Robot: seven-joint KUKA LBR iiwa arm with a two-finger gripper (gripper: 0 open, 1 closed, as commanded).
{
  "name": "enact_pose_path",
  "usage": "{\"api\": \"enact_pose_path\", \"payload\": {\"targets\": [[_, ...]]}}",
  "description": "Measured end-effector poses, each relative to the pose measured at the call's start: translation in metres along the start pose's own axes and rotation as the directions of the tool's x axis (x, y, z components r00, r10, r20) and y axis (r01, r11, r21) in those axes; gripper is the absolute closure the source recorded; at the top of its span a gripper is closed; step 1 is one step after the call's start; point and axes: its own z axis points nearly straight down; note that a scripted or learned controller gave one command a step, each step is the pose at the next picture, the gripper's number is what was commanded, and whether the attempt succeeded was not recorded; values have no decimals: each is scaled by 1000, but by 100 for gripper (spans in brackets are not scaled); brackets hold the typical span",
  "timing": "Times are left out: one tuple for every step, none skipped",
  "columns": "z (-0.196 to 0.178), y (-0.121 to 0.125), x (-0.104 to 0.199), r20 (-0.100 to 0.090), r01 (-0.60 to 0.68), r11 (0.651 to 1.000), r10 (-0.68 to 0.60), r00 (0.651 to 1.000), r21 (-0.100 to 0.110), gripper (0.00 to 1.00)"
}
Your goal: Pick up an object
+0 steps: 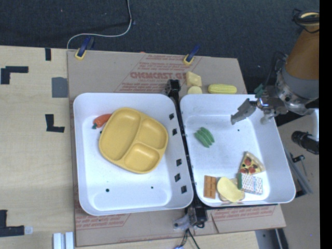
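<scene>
My gripper (pixel 250 116) hangs over the upper right part of the right bin (pixel 228 154), open, with nothing between its fingers. One grey finger (pixel 239 113) slants down and to the left. A green ridged vegetable (pixel 204 137) lies on the bin floor to the lower left of the gripper, apart from it. In the bin's lower right corner sit a pizza slice (pixel 251 163), a patterned square piece (pixel 252 183), a round yellow piece (pixel 229 190) and a brown wafer (pixel 209 186).
The left bin (pixel 88 180) holds a yellow divided plate (pixel 134 139) with an orange carrot (pixel 102 120) beside it. Behind the right bin, on the cardboard, lie a yellow corn cob (pixel 222 89) and two pale yellow pieces (pixel 193 79). A black divider (pixel 179 139) runs between the bins.
</scene>
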Motion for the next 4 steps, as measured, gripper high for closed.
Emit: {"api": "enact_pose_path", "payload": {"targets": [[181, 45, 44, 0, 0, 1000, 0, 1000, -1, 0], [192, 95, 41, 0, 1, 1000, -1, 1000, -3, 0], [190, 28, 22, 1, -3, 1000, 3, 1000, -2, 0], [191, 56, 49, 1, 2, 1000, -2, 1000, -3, 0]]}}
